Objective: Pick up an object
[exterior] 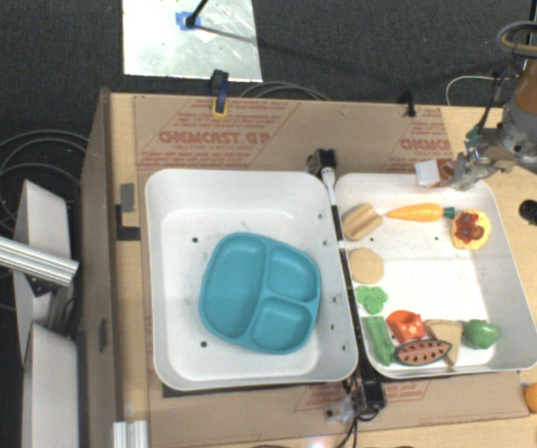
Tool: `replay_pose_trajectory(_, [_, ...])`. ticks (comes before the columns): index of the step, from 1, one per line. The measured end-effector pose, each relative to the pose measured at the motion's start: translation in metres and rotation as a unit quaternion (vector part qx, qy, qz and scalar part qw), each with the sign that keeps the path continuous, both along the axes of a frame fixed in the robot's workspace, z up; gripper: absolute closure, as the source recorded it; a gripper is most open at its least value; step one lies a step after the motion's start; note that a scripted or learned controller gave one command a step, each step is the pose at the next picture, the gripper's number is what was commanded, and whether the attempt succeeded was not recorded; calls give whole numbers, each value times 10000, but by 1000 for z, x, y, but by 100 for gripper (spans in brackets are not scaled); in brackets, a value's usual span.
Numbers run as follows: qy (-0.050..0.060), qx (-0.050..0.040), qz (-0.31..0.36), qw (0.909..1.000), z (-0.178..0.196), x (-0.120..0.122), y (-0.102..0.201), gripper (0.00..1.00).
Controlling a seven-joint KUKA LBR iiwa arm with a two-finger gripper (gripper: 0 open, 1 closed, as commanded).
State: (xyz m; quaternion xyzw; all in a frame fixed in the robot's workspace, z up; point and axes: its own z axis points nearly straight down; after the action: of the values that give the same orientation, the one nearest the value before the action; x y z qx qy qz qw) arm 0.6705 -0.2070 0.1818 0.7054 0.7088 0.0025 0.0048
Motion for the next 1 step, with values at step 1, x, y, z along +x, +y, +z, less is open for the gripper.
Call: replay_pose_trajectory(1, [51,12,-24,10000,11,-49,0,100])
